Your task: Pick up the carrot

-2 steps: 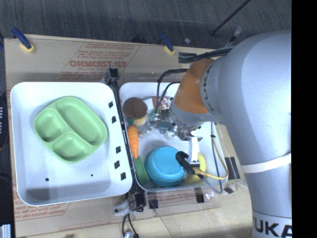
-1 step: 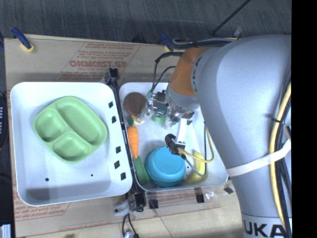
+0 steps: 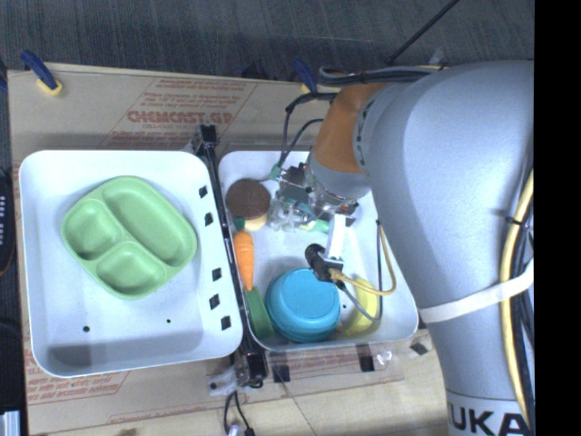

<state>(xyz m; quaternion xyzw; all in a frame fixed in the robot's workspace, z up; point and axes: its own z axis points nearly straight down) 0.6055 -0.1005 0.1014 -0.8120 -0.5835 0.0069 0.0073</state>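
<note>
The carrot (image 3: 244, 256) is orange and lies lengthwise against the left wall of the right bin (image 3: 397, 291), its tip toward the front. My gripper (image 3: 289, 209) hangs low over the back of that bin, a short way right of and behind the carrot, close to a brown round item (image 3: 247, 198). Nothing shows between the fingers, and the wrist hides how they stand.
A blue bowl (image 3: 303, 305) sits at the front of the right bin with a yellow item (image 3: 363, 312) at its right and a green piece (image 3: 258, 312) at its left. The left bin (image 3: 54, 334) holds a green divided plate (image 3: 130, 234). The grey arm covers the right side.
</note>
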